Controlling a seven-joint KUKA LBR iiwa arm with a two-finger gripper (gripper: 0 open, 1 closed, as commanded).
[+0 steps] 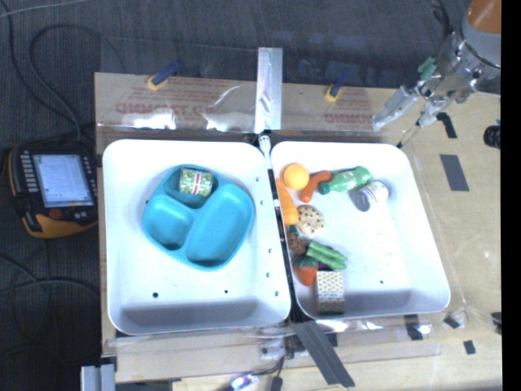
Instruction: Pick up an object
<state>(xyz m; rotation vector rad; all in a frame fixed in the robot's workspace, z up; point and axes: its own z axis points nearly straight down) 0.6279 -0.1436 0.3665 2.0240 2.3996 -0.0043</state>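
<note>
My gripper hangs above the bench just past the far right corner of the right bin, open, with nothing between its fingers. Along that bin's left side lie several small things: an orange ball, a green bottle, a grey can, a speckled cookie, a green vegetable and a silver box. The gripper is up and to the right of all of them, nearest the green bottle and the grey can.
The left bin holds a blue three-part dish with a small green can in its far compartment. A raised divider separates the bins. A handheld controller lies off the bench at left.
</note>
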